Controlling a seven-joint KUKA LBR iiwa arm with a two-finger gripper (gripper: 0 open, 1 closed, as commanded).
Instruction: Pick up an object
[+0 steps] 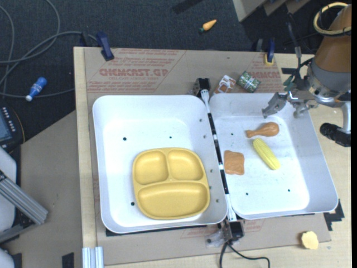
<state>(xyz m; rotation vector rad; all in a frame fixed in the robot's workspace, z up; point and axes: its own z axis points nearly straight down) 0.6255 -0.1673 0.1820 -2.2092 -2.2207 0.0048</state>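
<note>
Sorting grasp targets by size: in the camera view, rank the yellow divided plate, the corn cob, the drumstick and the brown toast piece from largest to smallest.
1. Yellow divided plate, by far the largest.
2. Corn cob.
3. Drumstick, close to the corn in length, so that order is unsure.
4. Brown toast piece.

This looks like a robot lab. A robot arm [333,60] reaches over two white bins [111,149] on a surface [83,121] lined with cardboard held by clamps [104,45]. Cables [33,15] lie on the dark floor [139,10].
</note>
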